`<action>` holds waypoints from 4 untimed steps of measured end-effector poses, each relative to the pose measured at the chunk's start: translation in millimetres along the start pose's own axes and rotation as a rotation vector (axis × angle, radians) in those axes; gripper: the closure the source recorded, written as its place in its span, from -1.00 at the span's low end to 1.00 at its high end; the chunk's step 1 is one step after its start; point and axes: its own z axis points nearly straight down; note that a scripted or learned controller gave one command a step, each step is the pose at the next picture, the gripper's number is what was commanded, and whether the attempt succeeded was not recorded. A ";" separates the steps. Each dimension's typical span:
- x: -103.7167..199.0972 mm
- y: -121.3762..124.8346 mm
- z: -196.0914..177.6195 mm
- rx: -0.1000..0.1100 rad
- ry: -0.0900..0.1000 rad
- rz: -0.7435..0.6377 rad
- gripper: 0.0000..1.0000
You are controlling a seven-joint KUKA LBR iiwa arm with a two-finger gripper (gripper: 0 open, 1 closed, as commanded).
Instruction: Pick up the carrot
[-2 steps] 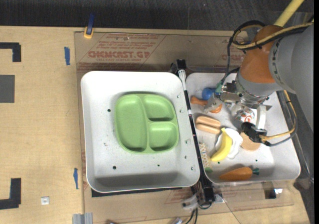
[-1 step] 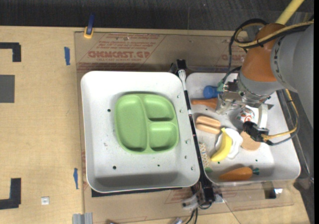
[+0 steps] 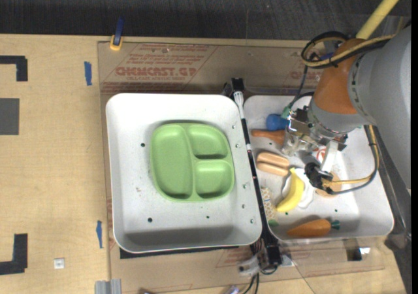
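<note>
The gripper (image 3: 302,144) hangs low over the right bin (image 3: 366,204), near a hot dog (image 3: 272,163); whether it is released or clenched cannot be told; the carrot (image 3: 310,227) lies against the bin's near wall, just below a banana (image 3: 292,193); the left bin (image 3: 130,208) holds a green divided plate (image 3: 171,163).

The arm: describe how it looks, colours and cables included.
The arm is bulky and grey, with an orange band above the wrist. Black and yellow cables loop over it. Its claw is metallic, with dark fittings and another yellow cable trailing below.
</note>
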 end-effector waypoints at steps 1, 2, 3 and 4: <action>0.6 -0.4 1.4 0.000 0.000 -0.001 -1.00; -13.1 -35.2 -1.5 0.010 -0.003 -0.202 -1.00; -4.1 13.0 2.1 -0.004 -0.005 0.090 -1.00; -5.7 14.2 -9.6 -0.007 -0.011 0.085 1.00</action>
